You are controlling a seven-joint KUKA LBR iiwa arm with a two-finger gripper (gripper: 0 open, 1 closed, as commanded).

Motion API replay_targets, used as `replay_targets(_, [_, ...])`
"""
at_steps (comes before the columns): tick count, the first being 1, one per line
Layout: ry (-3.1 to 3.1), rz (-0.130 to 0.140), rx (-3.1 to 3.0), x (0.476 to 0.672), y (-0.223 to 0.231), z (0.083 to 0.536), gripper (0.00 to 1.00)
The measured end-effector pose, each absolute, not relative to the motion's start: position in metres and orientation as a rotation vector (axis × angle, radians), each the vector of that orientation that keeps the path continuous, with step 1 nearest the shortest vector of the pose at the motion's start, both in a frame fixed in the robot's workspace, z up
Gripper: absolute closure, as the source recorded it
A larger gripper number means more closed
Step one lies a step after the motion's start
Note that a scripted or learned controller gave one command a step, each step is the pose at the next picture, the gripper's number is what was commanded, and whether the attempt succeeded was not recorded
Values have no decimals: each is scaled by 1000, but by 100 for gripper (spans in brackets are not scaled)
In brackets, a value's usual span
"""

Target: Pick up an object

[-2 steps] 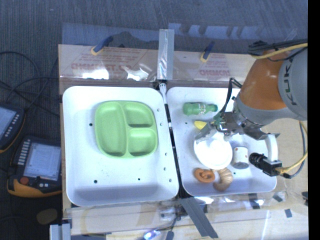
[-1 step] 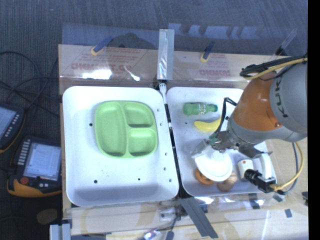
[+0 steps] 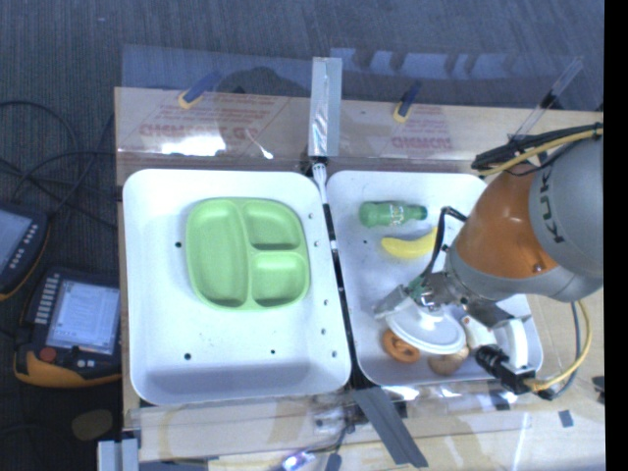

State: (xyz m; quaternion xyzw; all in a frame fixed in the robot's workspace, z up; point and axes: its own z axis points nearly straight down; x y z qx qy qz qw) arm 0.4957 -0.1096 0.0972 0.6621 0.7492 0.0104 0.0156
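In the right bin [image 3: 365, 356], the gripper [image 3: 424, 307] hangs low over a brown round thing [image 3: 400, 346] and another brown thing [image 3: 447, 363]; whether the jaws are spread I cannot tell. Farther back lie a banana [image 3: 407, 247] and a green bottle [image 3: 392, 213]. Nothing seems lifted yet, so the pick is not done.

Left bin [image 3: 157, 361] holds a green divided tray [image 3: 247, 252]. Right bin [image 3: 365, 361]: green bottle [image 3: 392, 213], banana [image 3: 408, 246], orange doughnut-like piece [image 3: 399, 345], brown item [image 3: 448, 363]. Arm's wrist disc [image 3: 427, 330] low over these.

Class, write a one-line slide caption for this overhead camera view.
Arm's gripper reaches into the right bin near banana and green bottle; green tray lies left.
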Motion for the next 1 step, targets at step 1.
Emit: replay_targets(1, [2427,17,1960,581,-98,94,0])
